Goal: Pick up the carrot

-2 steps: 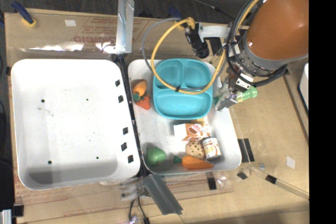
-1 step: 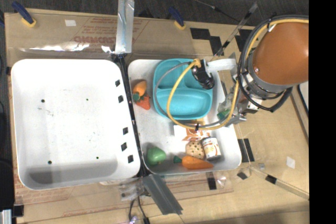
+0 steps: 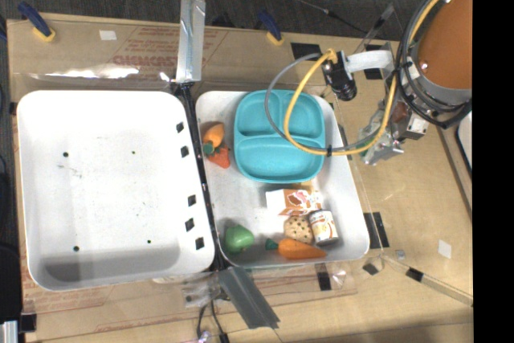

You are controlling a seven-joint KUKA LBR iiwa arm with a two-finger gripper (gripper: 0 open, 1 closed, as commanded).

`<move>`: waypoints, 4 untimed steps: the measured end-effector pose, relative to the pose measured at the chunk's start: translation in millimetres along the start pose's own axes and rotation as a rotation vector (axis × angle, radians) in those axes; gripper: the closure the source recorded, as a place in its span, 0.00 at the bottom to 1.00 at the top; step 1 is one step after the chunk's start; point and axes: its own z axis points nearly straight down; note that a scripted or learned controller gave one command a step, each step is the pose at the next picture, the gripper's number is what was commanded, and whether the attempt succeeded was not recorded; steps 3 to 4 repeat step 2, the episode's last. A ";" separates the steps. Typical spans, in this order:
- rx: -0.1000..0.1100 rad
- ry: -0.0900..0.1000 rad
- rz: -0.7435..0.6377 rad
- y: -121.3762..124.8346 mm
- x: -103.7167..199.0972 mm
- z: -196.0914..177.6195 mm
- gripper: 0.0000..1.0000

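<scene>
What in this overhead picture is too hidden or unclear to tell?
- Gripper: small and tangled in cables beside the right bin; its state is unreadable.
- Teal tray: a yellow cable crosses it.
- Small can near the carrot: label too small to read.

We see a bench [image 3: 418,205] covered in brown cardboard, carrying two shallow white bins side by side. The left bin [image 3: 104,189] and the right bin [image 3: 353,197] touch along a shared middle edge, where black clips sit. Blue clamps [image 3: 36,22] grip the cardboard's far edge. A grey metal bracket [image 3: 191,40] stands just behind the bins' junction.
</scene>
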 end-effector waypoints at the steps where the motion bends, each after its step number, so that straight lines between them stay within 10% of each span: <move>1: 0.003 -0.005 -0.012 7.2 -33.4 18.4 1.00; 4: 0.011 0.002 -0.019 2.5 -31.3 7.6 1.00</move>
